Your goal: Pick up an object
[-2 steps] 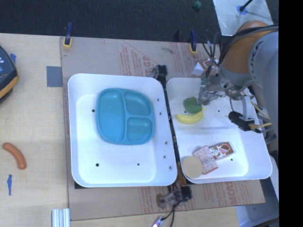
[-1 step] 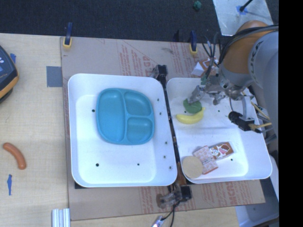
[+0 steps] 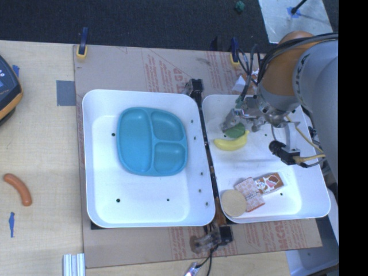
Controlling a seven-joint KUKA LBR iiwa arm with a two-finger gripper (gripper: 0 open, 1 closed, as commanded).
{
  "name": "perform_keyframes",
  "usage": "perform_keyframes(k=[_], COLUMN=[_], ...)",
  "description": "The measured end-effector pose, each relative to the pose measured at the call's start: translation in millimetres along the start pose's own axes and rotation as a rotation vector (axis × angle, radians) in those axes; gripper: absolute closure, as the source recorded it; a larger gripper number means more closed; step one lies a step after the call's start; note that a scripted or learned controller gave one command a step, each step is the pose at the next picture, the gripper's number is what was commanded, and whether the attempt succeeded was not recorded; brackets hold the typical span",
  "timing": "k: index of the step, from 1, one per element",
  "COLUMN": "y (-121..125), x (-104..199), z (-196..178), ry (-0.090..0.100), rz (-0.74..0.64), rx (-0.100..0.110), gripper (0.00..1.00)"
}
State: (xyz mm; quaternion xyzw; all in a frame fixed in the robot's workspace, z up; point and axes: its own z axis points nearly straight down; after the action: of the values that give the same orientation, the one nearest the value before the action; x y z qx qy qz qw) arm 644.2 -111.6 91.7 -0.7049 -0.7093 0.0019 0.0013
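**Claw down at the banana, nothing lifted yet**

While the arm [image 3: 313, 62] leans in over the right bin [image 3: 310, 209], its claw [image 3: 237, 119] sits low at the bin's upper left, right at a small green item [image 3: 234, 131] that lies on top of a yellow banana [image 3: 230, 144]. The metal of the claw crowds against the green piece, but I cannot tell whether it is spread or closed, nor whether anything is caught in it — the slant of the camera hides that. Both the banana and the green piece look to be resting on the bin floor, so as I judge it the pick is at the reach-and-grasp stage: the approach is made, the closing and the lift are left to do.

Other candidates lie further down the same bin: a flat snack packet [image 3: 260, 187] and, touching its lower left corner, a round tan disc [image 3: 233, 202]. The left bin [image 3: 98, 206] holds a blue divided plate [image 3: 152, 141], well apart from the claw.

Both bins sit on a sheet of brown cardboard [image 3: 144, 68] clamped to the pale wooden counter [image 3: 40, 148]. A toy sausage [image 3: 18, 188] lies out on the counter at the far left, and a dark device with an orange edge [image 3: 8, 89] pokes in above it. Beyond the counter the floor is dark carpet [image 3: 144, 10].
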Motion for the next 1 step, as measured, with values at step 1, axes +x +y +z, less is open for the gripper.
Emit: perform_keyframes(k=[1], y=[0.2], x=[-1.2], z=[-10.8], ry=[-0.001], rz=[-0.001], rx=[0.001], gripper=[1.00])
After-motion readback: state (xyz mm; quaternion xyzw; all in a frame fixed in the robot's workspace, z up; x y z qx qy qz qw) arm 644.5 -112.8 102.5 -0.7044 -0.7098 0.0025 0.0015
